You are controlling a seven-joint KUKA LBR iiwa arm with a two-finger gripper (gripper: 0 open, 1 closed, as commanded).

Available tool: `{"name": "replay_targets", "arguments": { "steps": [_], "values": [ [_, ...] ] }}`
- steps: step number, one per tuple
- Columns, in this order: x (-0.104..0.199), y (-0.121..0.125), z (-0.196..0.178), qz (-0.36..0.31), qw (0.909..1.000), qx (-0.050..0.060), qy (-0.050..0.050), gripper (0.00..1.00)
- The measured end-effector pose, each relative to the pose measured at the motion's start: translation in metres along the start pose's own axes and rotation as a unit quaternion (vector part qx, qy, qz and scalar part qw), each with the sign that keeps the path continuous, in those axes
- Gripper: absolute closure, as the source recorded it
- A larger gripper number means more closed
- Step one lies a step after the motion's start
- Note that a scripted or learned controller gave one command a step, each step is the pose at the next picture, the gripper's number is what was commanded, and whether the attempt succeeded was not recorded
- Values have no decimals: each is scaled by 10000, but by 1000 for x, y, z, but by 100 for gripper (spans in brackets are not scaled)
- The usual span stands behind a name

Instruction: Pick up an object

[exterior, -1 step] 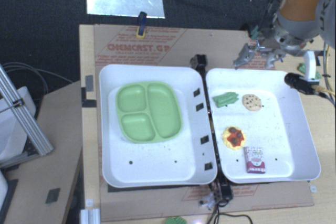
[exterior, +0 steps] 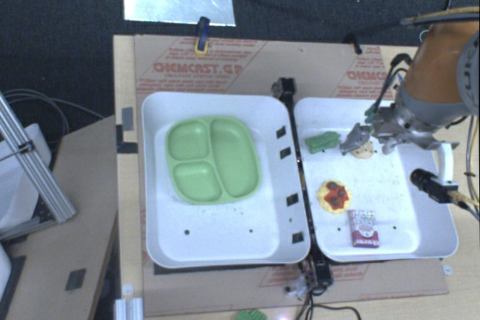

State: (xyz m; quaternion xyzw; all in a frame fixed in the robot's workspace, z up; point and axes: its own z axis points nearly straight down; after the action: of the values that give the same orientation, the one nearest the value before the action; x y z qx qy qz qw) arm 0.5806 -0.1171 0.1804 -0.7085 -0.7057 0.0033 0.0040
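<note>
In the right bin (exterior: 431, 236) lie a green block (exterior: 322, 141), a small beige item (exterior: 364, 152), a round yellow and red toy pizza (exterior: 334, 195) and a red and white packet (exterior: 364, 228). My gripper (exterior: 373, 142) hangs low over the bin's far half, just right of the green block. It is open, its two fingers spread to either side of the beige item, which lies on the bin floor just below them. Nothing is lifted.
The left bin (exterior: 161, 236) holds a green divided plate (exterior: 212, 160). A black divider with clips (exterior: 296, 183) runs between the bins. The arm's orange band (exterior: 442, 64) and a black fitting (exterior: 427, 185) hang over the right bin's right side.
</note>
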Motion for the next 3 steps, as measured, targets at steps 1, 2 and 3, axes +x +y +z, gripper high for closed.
{"name": "replay_targets", "arguments": {
  "steps": [1, 2, 3],
  "values": [
    [-67, 19, 101, -3, 10000, -43, -9, 0],
    [-57, 62, 94, -49, 10000, -86, -12, 0],
    [-57, 63, 80, -48, 9999, -111, -16, 100]
  ]
}}
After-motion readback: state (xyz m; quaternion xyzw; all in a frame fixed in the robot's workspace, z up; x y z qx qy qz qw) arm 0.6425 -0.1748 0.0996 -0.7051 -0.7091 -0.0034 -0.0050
